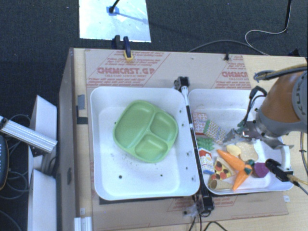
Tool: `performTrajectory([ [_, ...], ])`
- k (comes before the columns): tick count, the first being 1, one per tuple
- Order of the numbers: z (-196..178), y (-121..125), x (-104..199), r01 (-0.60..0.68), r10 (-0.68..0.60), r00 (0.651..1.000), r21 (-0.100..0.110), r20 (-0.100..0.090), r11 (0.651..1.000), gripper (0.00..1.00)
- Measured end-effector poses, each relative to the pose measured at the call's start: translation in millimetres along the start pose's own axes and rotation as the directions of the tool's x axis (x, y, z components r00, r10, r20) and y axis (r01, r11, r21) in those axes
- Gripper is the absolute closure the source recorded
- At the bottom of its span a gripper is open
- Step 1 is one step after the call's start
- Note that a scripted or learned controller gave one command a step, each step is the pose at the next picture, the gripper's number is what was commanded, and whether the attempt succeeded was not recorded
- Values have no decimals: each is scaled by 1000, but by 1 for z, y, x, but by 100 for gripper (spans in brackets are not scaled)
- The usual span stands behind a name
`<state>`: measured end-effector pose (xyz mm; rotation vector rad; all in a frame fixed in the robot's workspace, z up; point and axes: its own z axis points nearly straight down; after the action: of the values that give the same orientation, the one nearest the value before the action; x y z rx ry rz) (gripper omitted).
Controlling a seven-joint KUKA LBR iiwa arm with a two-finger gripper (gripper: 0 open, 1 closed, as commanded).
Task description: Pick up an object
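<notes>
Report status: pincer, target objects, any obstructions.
Pincer low in right bin, grip state unclear. Toy carrot and other food pieces lying loose. Green plate in left bin.

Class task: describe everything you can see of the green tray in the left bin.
The green tray is pale green, plastic-looking, with rounded corners and three compartments: one large on its left, two smaller on its right. Nothing lies in any of them. It sits right way up, turned at an angle to the bin walls, on the floor of the left bin, roughly central and towards the back. It rests on the bin floor alone, away from the arm.
</notes>
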<state>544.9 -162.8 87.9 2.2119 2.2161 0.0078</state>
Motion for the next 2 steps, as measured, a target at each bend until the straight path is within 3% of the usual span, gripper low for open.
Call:
performTrajectory([
  [2,0,18,38,1,-1,1000,1,1,1000,0],
])
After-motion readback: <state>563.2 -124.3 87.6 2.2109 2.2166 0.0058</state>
